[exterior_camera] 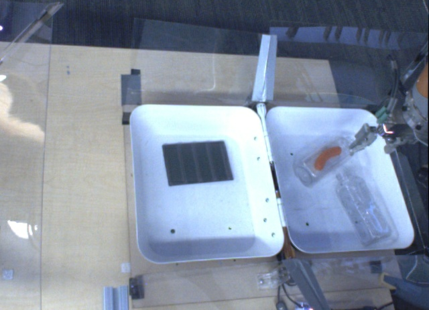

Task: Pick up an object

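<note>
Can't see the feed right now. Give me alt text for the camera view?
The gripper sits low over the right white bin, beside a clear plastic cup holding something orange; a clear plastic bottle lies nearer. The left white bin holds a dark ribbed rectangular pad.

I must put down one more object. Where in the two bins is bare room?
Left bin: bare floor all around the dark ribbed pad, widest toward its near wall. Right bin: its near-left corner is free; the clear cup, clear bottle and gripper crowd the rest.
</note>
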Tool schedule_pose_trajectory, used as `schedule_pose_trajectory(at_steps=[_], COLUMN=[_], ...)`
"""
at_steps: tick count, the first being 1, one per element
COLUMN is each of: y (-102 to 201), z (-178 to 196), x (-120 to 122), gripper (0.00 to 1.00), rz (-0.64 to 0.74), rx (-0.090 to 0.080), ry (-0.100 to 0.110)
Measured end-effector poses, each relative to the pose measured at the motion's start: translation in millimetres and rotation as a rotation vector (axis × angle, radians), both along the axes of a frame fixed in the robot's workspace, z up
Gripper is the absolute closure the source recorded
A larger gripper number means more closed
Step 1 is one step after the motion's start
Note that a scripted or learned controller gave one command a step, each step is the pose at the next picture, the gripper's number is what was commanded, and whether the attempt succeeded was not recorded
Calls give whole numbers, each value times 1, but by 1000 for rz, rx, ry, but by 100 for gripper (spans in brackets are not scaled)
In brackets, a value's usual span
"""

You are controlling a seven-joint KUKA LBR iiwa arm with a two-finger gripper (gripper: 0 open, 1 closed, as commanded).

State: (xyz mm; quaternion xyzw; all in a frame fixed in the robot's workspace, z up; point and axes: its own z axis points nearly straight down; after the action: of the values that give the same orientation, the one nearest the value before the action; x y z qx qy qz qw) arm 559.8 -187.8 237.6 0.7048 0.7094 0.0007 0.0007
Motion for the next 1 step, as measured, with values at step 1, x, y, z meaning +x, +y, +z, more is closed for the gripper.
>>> schedule_pose_trajectory(at_steps=[1], y=[14], z=[-104], x=[35], gripper=[0], rz=[35], rx=[-12], ry=[-47])
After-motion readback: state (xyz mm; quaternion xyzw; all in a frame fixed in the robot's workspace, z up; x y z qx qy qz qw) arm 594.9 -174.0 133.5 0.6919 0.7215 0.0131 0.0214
